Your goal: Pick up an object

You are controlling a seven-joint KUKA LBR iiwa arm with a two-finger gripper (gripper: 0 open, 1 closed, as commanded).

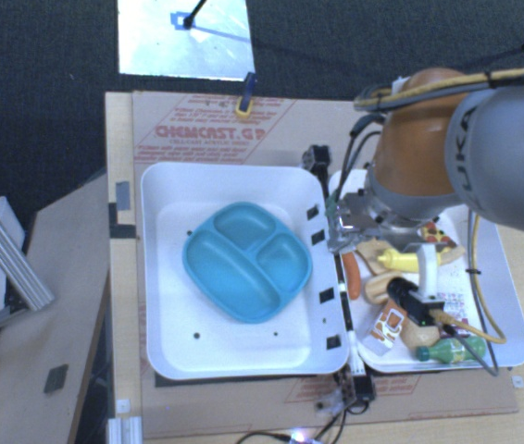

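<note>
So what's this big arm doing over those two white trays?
The grey and orange arm reaches in over the right bin, which holds a jumble of small things, among them a yellow bottle and a green bottle. It is meant to pick one up. The left bin holds a blue divided plate.

fixed overhead camera, slanted down, both bins [243, 178]

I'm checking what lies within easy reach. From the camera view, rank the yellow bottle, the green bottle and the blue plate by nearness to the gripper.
Measured from the gripper:
1. Yellow bottle, just beneath it, right bin.
2. Green bottle, right bin's near edge.
3. Blue plate, left bin.
</note>
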